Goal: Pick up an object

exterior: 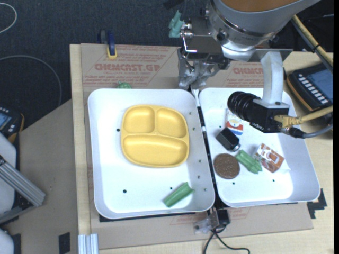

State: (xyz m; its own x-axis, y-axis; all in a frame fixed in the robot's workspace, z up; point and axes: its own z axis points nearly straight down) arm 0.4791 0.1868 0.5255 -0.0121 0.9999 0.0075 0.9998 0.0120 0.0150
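Hovering over the far edge where the two bins met, the gripper [197, 77] held nothing visible, finger spacing indeterminable; descent onto an object remained.

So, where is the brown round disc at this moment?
The brown round disc lies in the right bin, near its left wall, between the black block and the green piece.
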